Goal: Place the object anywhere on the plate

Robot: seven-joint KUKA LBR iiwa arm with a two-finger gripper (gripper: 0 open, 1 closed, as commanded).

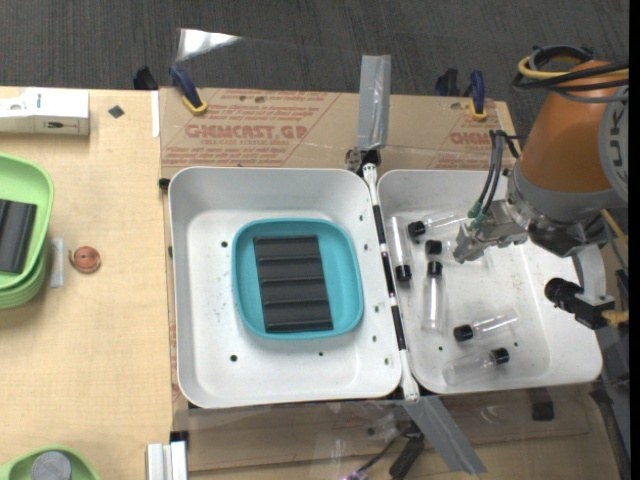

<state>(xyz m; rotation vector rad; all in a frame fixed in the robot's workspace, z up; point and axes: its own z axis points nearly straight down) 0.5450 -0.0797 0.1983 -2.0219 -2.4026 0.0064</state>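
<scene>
Wooden bench [100, 368] with 2 white bins [200, 368], cardboard sheet [270, 118]

green tray [20, 230] and lid [45, 465] cut off by frame edges.

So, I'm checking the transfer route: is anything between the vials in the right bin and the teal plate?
Yes. The vials lie in the right bin, and the teal plate sits in the left bin. The two bins' adjoining raised rims stand between them. A black ridged block covers the plate's middle.

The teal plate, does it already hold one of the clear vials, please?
No, the plate holds a black ridged block; the vials lie in the right bin.
</scene>
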